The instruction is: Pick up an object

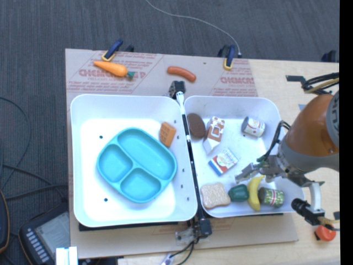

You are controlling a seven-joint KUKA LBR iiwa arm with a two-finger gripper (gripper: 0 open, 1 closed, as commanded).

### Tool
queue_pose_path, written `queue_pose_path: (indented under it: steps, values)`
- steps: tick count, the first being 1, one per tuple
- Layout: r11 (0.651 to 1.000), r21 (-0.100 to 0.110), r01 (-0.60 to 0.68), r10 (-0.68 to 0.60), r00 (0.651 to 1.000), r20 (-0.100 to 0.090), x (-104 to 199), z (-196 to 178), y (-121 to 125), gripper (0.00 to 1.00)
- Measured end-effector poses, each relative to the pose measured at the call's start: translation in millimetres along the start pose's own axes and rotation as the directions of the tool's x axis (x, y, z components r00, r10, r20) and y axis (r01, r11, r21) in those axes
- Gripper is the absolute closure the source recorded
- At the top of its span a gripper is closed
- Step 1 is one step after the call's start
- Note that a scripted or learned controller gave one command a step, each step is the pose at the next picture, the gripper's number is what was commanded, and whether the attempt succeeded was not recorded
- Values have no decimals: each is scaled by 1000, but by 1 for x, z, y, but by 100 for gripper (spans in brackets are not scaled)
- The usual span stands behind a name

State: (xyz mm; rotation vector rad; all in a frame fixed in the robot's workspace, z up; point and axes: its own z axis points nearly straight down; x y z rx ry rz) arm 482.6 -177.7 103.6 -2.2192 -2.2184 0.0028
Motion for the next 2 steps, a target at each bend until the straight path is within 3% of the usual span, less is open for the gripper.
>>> queue_pose_path:
  steps: [1, 2]
  values:
    - [1000, -1, 0, 0, 1000, 1, 0, -10, 0, 100]
    - [1000, -5, 2, -2, 1000, 2, 69, -105, 16, 100]
